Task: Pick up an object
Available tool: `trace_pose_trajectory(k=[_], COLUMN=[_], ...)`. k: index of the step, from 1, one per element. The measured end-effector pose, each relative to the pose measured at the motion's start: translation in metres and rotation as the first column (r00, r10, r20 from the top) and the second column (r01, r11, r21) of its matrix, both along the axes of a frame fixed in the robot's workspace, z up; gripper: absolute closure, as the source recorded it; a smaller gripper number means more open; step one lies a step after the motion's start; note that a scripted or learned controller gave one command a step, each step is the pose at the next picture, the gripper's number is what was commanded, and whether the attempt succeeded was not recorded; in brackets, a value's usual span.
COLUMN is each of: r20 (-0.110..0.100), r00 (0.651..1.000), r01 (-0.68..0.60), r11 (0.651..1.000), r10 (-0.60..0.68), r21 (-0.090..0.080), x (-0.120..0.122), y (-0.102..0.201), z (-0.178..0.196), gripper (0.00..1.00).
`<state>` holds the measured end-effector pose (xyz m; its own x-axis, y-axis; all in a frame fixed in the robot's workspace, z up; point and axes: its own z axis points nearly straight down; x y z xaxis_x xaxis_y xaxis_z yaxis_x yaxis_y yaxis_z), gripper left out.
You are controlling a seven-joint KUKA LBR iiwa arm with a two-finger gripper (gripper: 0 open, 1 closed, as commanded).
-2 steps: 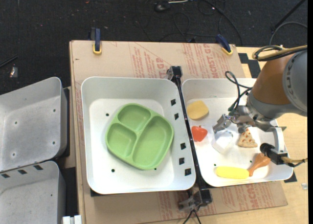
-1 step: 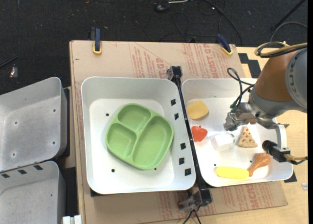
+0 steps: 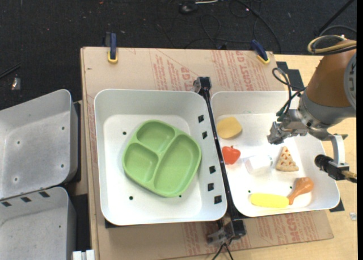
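Pizza slice (image 3: 286,160), a small toy wedge lying in the right-hand bin (image 3: 249,101) at centre right of the frame, looks the likeliest thing to lift, since the gripper (image 3: 278,134) hangs just above and to the left of it. How far the claw stands open I cannot tell, as the wrist hides its tips, and nothing can be seen held in it. Other candidates share that bin: a yellow round piece (image 3: 229,127) near its upper left, a red pepper (image 3: 231,154) close to the divider, a clear cup (image 3: 258,164) just left of the slice, a banana (image 3: 269,200) along the lower edge and a drumstick (image 3: 300,188) at lower right. The left-hand bin (image 3: 108,111) holds a green divided plate (image 3: 162,158). To do this well, I judge the arm should centre over the slice, turn the claw across its narrow width and descend straight, keeping off the cup, which sits close enough to be nudged or caught alongside. The slice is flat, so a low grasp near the bin floor seems needed.
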<state>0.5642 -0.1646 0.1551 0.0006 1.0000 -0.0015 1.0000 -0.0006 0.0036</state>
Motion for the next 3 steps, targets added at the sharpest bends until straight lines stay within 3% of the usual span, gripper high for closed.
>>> trace_pose_trajectory(k=[2,3], r20=[0.002,-0.004], r00=[1.000,1.000], r01=[-0.004,-0.007], r11=[1.000,1.000], r10=[0.004,0.007], r21=[-0.001,0.002], x=[-0.001,0.010], y=[-0.001,0.055], z=[0.116,0.101], gripper=[1.00,1.00])
